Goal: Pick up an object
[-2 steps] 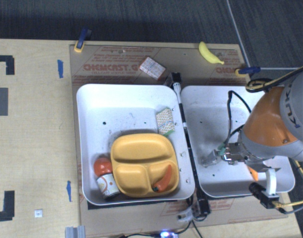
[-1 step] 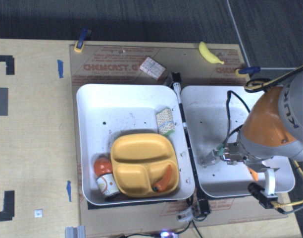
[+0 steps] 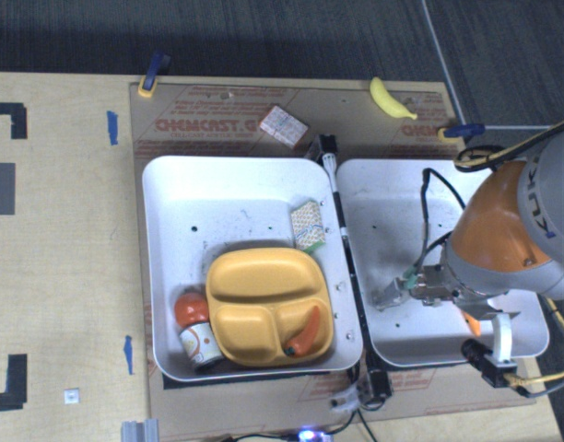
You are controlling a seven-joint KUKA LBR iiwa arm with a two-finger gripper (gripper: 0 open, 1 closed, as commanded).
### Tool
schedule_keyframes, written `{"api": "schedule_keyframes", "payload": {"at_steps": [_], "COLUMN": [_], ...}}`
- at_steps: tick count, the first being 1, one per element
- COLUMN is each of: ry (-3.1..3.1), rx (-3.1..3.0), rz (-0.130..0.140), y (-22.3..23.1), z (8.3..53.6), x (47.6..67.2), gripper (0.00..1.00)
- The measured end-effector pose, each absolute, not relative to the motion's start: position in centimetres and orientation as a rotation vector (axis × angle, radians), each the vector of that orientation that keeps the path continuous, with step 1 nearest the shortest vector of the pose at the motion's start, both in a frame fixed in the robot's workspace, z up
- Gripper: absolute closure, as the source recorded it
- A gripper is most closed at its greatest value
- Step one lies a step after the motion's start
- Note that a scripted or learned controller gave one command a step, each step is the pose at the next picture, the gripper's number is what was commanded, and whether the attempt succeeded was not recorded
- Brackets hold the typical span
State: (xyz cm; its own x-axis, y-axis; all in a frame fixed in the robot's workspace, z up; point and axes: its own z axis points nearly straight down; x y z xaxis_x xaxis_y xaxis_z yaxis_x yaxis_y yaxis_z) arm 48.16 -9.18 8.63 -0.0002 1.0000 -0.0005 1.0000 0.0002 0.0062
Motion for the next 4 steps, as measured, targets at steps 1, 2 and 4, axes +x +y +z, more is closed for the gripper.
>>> {"api": "schedule_keyframes", "payload": {"at_steps": [1,2,4], "ry": [2.219,2.219,2.217], "rx": [2.217,2.217,2.217], "rz": [0.007,0.006,0.006], "y": [-9.25,-9.95,-9.24], "z": [8.62,8.61,8.62], "x": [48.15,48.11,48.15], "gripper": [0.00,0.00,0.00]}}
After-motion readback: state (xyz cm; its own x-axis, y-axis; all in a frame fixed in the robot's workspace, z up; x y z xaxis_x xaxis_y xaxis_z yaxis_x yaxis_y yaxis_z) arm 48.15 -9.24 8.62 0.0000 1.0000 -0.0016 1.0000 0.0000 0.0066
